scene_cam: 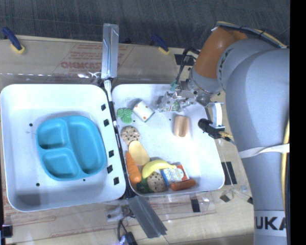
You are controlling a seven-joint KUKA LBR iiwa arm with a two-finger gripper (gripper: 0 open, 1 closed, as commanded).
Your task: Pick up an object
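Observation:
My gripper (pixel 167 102) hangs low over the far part of the right bin (pixel 204 160), reaching in from the right. A white block (pixel 143 110) lies just left of it, and a tan cylinder (pixel 180 125) lies just in front of it. I see nothing held by the gripper. A green leafy piece (pixel 125 114) and a round cracker (pixel 129 135) lie by the bin's left wall. Toward the near corner lie a pale yellow oval (pixel 138 152), a carrot (pixel 133 168), a banana (pixel 158 166), a small blue and red packet (pixel 173 174) and a sausage (pixel 182 185).
The left bin (pixel 15 137) holds a blue divided tray (pixel 70 147). The grey arm (pixel 255 96) covers the right bin's right rim. A metal bar (pixel 110 50) stands up between the two bins at the back. The middle of the right bin's floor is bare.

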